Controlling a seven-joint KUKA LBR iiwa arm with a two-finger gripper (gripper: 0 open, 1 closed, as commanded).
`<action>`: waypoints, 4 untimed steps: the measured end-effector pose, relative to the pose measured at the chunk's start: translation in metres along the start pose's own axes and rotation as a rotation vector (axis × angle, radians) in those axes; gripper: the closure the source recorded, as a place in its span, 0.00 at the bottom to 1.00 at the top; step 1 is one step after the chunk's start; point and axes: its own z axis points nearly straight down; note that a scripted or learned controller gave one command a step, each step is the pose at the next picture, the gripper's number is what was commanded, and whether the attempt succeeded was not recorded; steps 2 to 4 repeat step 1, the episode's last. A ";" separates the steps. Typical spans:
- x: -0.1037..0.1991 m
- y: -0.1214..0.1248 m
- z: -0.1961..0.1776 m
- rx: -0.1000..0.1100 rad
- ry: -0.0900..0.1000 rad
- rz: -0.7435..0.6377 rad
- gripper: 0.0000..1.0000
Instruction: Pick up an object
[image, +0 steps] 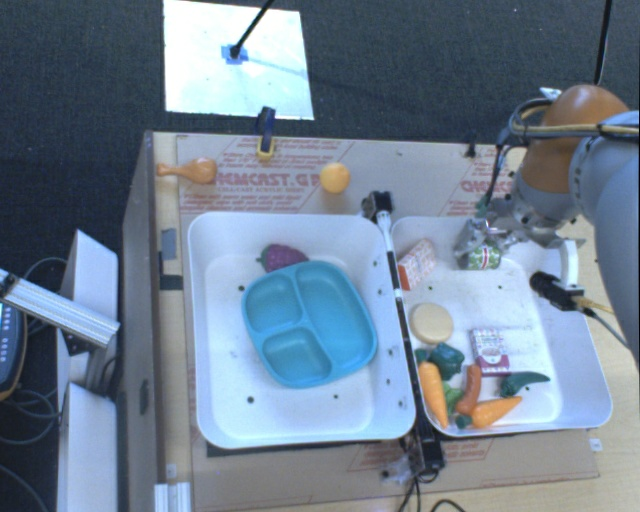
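Observation:
My gripper (479, 240) hangs low over the far side of the right bin (560, 330), at the end of the grey arm with the orange band. A small can with a green and red label (485, 259) lies right at its tip, partly covered by it; whether it is gripped I cannot make out. Elsewhere in this bin lie an orange and white box (416, 262), a round cream disc (432, 322), a small red and white box (489, 348), carrots (433, 392) and green toy vegetables (445, 357).
The left bin (225, 300) holds a blue divided plate (308, 322) and a purple item (283, 257) behind it. On the bench beyond the bins lie an orange ball (334, 178) and an orange pin (190, 171). A black cable piece (555, 288) hangs beside the arm.

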 end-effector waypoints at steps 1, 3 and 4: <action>0.075 -0.039 -0.067 0.011 0.008 0.002 1.00; 0.075 -0.039 -0.067 0.011 0.008 0.002 1.00; 0.075 -0.039 -0.067 0.011 0.008 0.002 1.00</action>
